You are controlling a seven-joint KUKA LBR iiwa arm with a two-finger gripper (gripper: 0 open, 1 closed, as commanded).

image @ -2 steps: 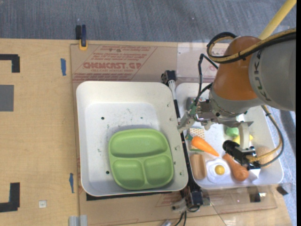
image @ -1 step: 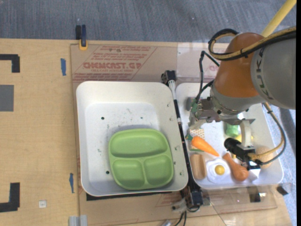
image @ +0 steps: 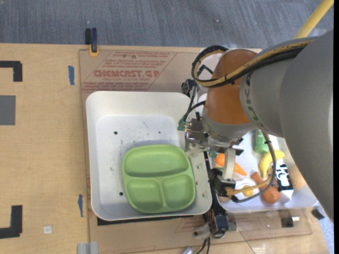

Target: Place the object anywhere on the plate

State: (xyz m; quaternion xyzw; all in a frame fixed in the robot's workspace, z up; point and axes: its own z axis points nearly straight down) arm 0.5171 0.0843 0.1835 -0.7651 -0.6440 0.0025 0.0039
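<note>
Gripper [image: 229, 169] hung low over the right bin [image: 296, 197], among small toy foods; whether it was spread or pinching anything could not be told. Nearer, the green divided plate [image: 159, 178] lay in the left bin [image: 106, 142], its two small sections toward the front. Both bins sat on a cardboard-covered bench [image: 42, 142]; grey carpet [image: 159, 9] lay beyond.
</note>
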